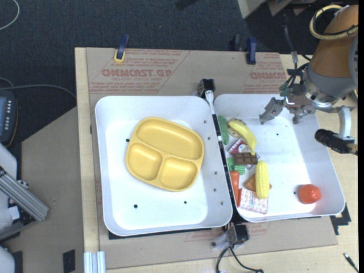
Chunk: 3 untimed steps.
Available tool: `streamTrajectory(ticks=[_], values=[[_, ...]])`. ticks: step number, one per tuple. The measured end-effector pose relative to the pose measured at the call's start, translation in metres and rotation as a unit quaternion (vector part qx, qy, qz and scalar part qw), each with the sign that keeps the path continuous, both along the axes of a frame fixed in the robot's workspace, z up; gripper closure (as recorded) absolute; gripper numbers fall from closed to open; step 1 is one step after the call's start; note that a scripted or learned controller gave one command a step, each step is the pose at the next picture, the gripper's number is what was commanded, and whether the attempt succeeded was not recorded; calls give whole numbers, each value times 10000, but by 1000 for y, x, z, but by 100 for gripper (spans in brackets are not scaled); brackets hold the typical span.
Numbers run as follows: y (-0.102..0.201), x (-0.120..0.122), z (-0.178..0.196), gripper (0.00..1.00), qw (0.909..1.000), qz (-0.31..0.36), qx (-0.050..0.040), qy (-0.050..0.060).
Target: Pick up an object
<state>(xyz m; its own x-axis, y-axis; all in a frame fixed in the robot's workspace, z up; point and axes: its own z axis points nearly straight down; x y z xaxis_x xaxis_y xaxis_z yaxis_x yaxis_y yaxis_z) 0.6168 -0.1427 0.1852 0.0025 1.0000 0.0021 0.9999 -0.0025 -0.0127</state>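
Closest to me, a red tomato [309,194] sits alone near the front right corner of the right bin [318,158]. Along that bin's left wall lies a heap: a corn cob [261,178], a carrot [235,183], a banana [243,133] and some packets. The left bin [114,152] holds a yellow divided plate [164,153]. Farther back, the gripper [282,110] hangs over the right bin's far edge, fingers spread with nothing between them.
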Motion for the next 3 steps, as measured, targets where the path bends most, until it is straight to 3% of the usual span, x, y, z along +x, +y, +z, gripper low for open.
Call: streamTrajectory(ticks=[1, 3], values=[[0, 3, 7, 0, 10000, 13, -11, -68], [-6, 2, -97, 0, 10000, 7, -4, -28]])
